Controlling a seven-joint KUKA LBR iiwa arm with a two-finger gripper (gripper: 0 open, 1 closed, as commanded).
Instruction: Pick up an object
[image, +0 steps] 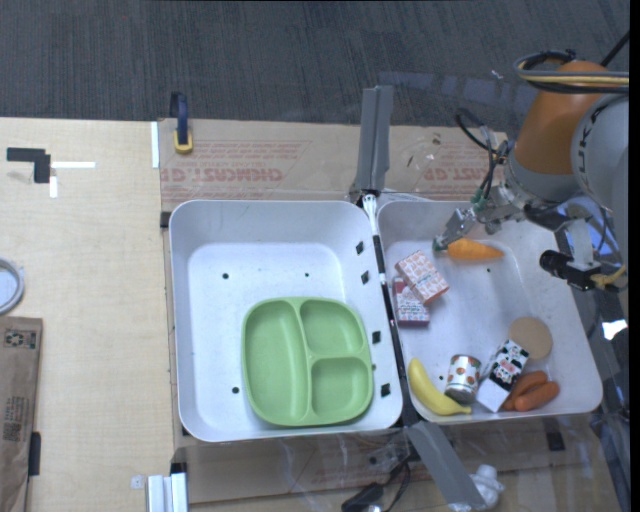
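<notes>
At 12 o'clock in the right bin (585, 345), gripper (456, 236) low over the floor, touching the left tip of an orange carrot (474, 252); finger spread impossible to tell. Toward 9, two red-patterned packets (421, 276). Along 6: banana (432, 392), can (462, 377), carton (503, 374), another carrot (530, 392). In the left bin (200, 300), green tray (306, 360).

A dark grey carpeted floor (250, 50) ran along the top of the view. Below it lay a pale wooden bench (80, 250), partly covered by brown cardboard (290, 160) printed with red lettering. A blue-handled clamp (180, 122) gripped the cardboard's upper edge, and a roll of tape (8, 287) sat at the far left.
</notes>
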